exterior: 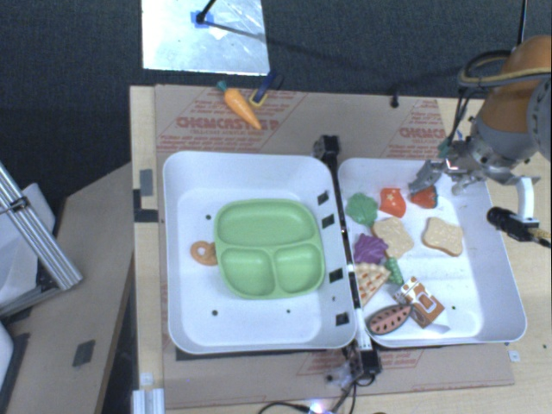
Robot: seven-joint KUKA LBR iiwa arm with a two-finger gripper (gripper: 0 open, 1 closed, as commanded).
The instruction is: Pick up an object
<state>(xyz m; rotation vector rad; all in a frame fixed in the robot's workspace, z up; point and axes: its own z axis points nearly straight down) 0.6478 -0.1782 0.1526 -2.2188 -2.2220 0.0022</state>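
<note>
My gripper (441, 181) hangs over the far part of the right bin (496, 274), its two grey fingers spread apart with nothing between them. Just below the fingertips lies a small red toy piece (423, 199), and a red tomato piece (392, 201) sits to its left. Nearby are a green lettuce leaf (362, 207), two bread slices (393, 234) (443, 236), a purple piece (371, 248), a waffle-like wedge (371, 279), a brown and white block (421, 301) and a brown oval (388, 319).
The left bin (185, 317) holds a green divided plate (267, 247) and a small pretzel (204, 253). A toy carrot (241, 108) lies on the cardboard behind the bins. A black divider (341, 231) runs between the bins.
</note>
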